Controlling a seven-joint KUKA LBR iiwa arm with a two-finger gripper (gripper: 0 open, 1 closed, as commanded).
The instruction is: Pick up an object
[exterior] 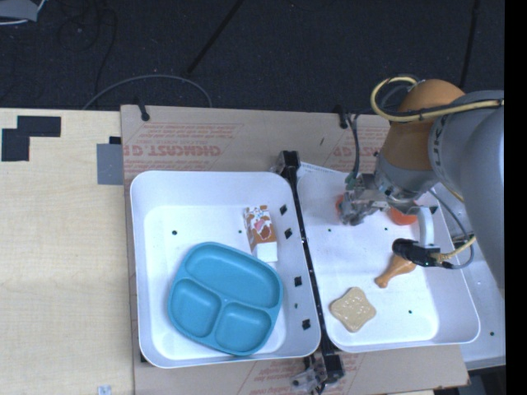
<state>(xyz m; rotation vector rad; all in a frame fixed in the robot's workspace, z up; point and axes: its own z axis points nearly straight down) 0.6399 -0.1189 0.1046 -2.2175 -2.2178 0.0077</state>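
The light is even and rather bright on the two white bins (216, 189), which look slightly bluish. Behind the table (58, 245) the background is very dark, almost black. Shadows are soft and short; a faint one lies under the blue tray (224, 297). There is no strong glare on the plastic. The picture is a little grainy and soft, and the claw (356, 206) looks blurred, with few details visible.
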